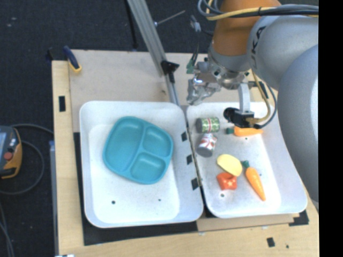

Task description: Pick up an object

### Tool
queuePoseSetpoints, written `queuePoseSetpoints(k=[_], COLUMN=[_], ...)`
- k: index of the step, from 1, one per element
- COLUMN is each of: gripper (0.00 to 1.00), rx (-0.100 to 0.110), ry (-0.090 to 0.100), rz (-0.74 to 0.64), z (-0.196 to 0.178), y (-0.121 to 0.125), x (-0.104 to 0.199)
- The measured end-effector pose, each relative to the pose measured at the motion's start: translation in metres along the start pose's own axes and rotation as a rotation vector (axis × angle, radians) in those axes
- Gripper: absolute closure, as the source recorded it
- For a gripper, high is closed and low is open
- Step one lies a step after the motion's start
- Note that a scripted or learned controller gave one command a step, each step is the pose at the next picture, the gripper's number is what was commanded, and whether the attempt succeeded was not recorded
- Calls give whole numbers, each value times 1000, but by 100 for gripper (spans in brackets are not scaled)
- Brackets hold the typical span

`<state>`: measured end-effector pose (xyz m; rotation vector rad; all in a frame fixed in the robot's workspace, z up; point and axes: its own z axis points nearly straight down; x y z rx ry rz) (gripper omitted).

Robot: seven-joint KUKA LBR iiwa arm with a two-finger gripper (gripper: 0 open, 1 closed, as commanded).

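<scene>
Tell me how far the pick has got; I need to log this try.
Nothing looks picked yet. The gripper hangs at the far edge of the right bin, above the near end of the can, with nothing seen between its fingers. The can, the yellow piece, the red piece and the carrot all lie in that bin. Left: come down, close on one thing, lift.

Robotics lab: wooden bench (64,143), two white bins (88,159), aluminium camera mast (147,31).
</scene>
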<state>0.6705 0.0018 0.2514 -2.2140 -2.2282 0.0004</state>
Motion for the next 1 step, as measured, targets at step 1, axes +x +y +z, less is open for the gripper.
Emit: queuePoseSetpoints(k=[1], gripper=[100], rx=[-1], ry=[1], rz=[-2], z=[-3], y=[-5], x=[61])
